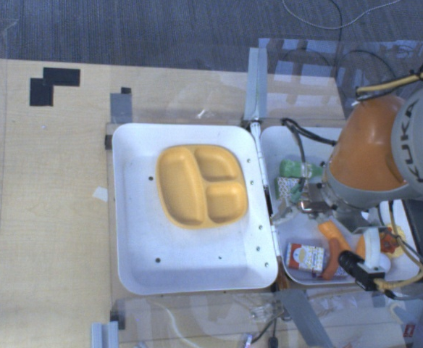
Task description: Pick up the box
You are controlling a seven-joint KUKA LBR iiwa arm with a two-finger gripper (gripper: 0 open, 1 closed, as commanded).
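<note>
The grey KUKA arm with its orange band [374,147] is seen reaching in from the right of the frame over the right-hand shallow white bin [269,147].

Most of the left-hand shallow white bin [135,267] is taken up by a yellow three-compartment plastic tray [200,185], with bare white floor left along its lower and left edges. Much of the right-hand bin is covered by the arm, so open room is seen only along that bin's left wall and lower edge. The small red and white box [306,256] is seen lying flat near the bin's lower rim, just beside an orange carrot-shaped piece [332,249]. The gripper [298,203] is placed above the box and apart from it; whether the fingers are open cannot be told. A green and white packet [292,170] is partly hidden near the wrist.
</note>
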